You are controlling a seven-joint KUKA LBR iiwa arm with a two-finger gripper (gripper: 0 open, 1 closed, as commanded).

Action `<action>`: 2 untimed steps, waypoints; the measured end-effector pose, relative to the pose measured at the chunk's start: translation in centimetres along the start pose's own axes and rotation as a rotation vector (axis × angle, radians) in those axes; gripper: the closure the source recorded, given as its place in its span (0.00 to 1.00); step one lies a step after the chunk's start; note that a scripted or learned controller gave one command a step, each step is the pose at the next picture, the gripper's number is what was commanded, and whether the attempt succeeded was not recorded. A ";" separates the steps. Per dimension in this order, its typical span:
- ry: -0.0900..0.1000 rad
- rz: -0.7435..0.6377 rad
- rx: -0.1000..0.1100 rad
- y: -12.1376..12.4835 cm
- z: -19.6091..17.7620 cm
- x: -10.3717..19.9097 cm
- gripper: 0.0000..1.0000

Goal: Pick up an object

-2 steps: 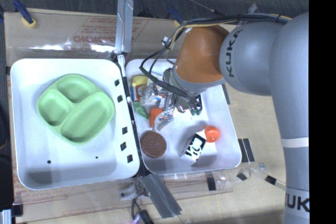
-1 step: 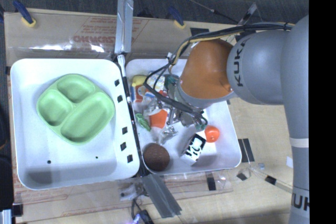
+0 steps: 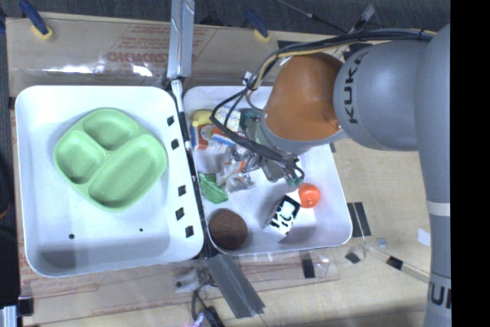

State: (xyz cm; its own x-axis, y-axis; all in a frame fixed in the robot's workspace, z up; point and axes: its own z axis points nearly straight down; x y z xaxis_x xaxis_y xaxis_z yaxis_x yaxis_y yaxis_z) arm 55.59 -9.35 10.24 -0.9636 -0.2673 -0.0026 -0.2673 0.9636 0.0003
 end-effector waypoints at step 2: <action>-0.001 0.142 0.001 9.7 -10.4 -9.3 1.00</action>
